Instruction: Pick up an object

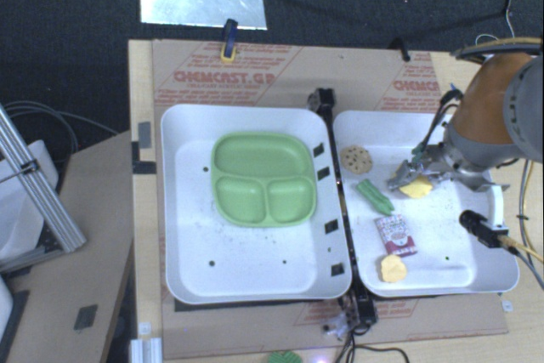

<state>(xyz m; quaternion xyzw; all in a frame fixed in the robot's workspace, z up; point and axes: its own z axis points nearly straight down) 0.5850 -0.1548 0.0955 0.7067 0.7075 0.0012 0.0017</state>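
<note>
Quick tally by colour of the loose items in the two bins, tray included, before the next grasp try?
Green: 2, the divided tray in the left bin and the green pod in the right bin.
Yellow: 2, the yellow piece at the gripper and the yellow piece near the front.
Tan: 1, the cookie.
Red and white: 1, the packet.
Total: 6.

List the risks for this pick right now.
1. The gripper sits low over the yellow piece in the right bin; a shallow or off-centre grasp could let it slip out.
2. The green pod lies just beside the gripper and could get nudged or caught too.
3. The cookie is also near, so a sideways sweep may push it.
</note>
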